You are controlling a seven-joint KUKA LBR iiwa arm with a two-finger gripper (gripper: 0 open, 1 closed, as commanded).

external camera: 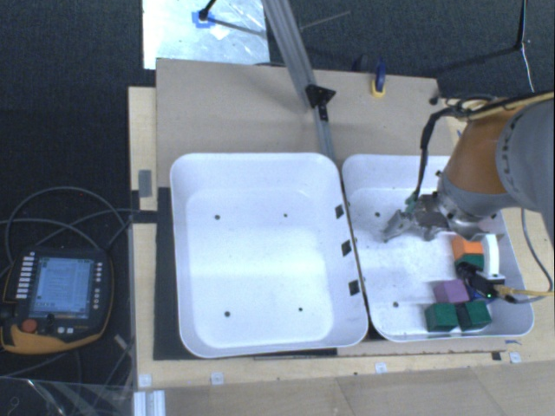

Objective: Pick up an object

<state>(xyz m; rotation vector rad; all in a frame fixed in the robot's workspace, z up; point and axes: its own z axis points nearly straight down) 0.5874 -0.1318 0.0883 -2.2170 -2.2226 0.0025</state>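
My gripper (401, 224) hangs low over the middle of the right bin (375, 310), above bare white floor. Nothing shows in its grasp. To its right, by the bin's right wall, lies an orange block (469, 250). A purple block (449, 291) sits in the front right corner, with two dark green blocks (440, 317) (474, 315) just in front of it. All of these lie apart from the gripper, to its right and front.
The left bin (192, 319) stands beside the right one, sharing a divider with black clips. A slanted metal pole (295, 46) crosses the back of the bench. A teach pendant (56, 297) lies on the floor at the left.
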